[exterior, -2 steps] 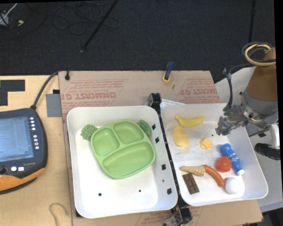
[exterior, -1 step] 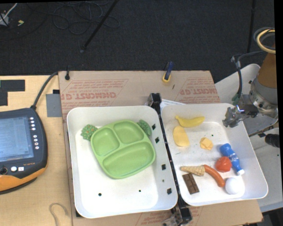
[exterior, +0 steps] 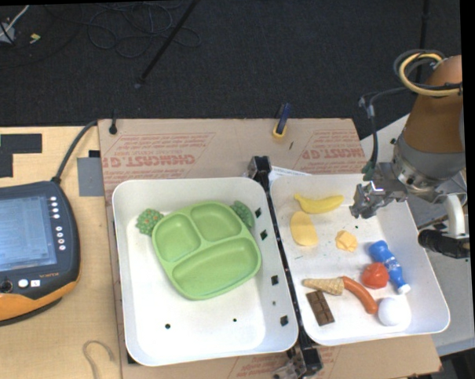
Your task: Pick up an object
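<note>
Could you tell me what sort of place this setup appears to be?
Probably a robotics lab bench. A grey arm's gripper hangs over a white bin of toy food such as a banana, a green tray fills the other bin, and a control tablet sits alongside.

A tablet-like screen unit [exterior: 24,241] lies on the bench's left — brown cardboard [exterior: 220,150] under both bins.

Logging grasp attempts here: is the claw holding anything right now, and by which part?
Nothing is held: the claw hangs above the right bin, just right of the banana, with nothing between its fingers.
</note>
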Robot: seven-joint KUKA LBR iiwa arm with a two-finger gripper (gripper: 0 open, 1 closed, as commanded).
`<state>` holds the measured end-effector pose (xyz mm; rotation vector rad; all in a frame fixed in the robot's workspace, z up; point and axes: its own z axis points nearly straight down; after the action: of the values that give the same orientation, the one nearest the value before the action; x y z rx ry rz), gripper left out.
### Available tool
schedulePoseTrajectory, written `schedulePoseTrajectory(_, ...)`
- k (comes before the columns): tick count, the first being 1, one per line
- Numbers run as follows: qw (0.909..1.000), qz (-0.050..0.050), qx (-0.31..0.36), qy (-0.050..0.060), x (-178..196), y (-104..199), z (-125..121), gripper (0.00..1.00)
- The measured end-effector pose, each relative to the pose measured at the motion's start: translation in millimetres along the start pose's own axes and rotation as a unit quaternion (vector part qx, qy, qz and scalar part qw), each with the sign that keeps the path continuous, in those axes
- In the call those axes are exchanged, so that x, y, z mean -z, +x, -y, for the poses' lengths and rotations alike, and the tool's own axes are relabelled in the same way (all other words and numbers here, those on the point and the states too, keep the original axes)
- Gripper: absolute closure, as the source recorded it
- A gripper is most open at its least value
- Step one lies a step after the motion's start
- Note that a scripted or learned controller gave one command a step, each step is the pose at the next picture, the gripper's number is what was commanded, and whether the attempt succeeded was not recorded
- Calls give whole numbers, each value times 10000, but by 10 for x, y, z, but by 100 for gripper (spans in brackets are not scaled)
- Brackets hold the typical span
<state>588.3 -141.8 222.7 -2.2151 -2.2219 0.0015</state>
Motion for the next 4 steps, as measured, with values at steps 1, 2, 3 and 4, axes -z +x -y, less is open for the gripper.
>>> schedulePoseTrajectory(1,10000,4,4,-12,111,481,-142,100)
schedulePoseTrajectory(2,10000,-1,8,6,-36,1073,-220,100)
schedulePoseTrajectory(3,10000,9,-1,-11,150,1028,-235,100)
schedulePoseTrajectory(4,10000,13,-3,2,0,1007,-312,100)
